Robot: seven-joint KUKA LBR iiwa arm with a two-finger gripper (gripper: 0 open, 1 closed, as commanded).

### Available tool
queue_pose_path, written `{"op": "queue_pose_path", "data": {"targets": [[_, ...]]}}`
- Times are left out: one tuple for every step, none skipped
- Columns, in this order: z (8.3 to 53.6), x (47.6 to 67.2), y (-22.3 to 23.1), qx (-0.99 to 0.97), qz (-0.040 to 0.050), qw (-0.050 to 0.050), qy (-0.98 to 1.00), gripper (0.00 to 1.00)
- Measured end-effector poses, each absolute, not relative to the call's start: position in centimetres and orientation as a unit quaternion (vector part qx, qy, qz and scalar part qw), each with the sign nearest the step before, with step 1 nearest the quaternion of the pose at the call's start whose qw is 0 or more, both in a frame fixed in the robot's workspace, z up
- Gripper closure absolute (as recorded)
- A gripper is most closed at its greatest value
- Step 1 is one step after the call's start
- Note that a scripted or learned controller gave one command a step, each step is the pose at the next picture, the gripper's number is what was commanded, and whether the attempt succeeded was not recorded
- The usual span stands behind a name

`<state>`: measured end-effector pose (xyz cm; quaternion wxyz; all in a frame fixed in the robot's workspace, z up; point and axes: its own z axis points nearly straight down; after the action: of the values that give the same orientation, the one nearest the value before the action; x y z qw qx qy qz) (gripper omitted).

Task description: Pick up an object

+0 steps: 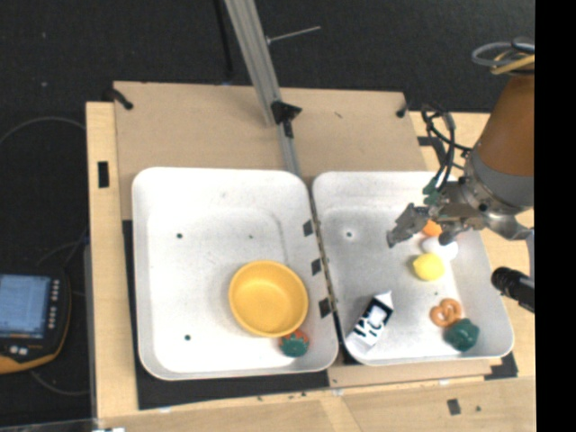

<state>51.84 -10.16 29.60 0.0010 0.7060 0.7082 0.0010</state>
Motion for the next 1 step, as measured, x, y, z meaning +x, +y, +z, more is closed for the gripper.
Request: {"op": "queue_pose_path", "data": {"targets": [[29.60,51.84,-10.18,0.707,0.0013,0.001,0.707,0.00]]}}
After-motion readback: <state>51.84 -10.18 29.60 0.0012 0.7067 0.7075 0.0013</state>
